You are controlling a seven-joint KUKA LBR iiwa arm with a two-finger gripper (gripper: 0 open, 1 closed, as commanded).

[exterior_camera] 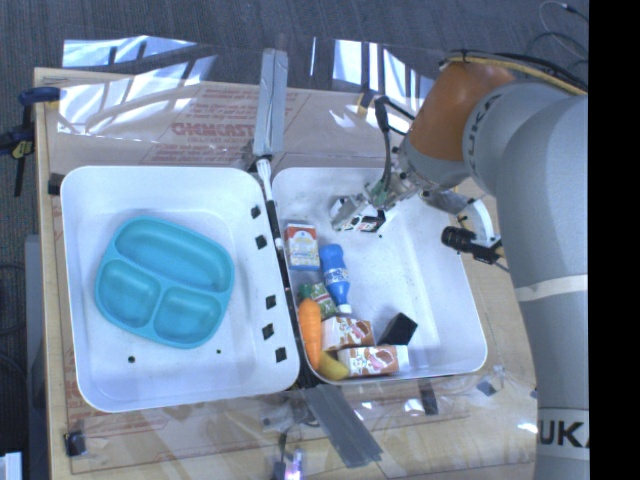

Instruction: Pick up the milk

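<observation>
Clearly the pick has not begun. Largest first: the grey arm [520, 168] enters from the right of the camera view and hangs its end effector [360, 213] over the upper part of the right bin [440, 298]. Well to the end effector's left lies the left bin [80, 268], bearing a blue divided plate [165, 281]. Below and left of the end effector, the milk carton [301, 246] lies against the bin's left wall, untouched. Just beside it is a blue bottle [335, 274], then a carrot [311, 333], a juice carton [375, 360] and a black block [398, 328]. Whether the end effector is spread or pressed together cannot be told. Everything remains: descend, grasp, lift.
</observation>
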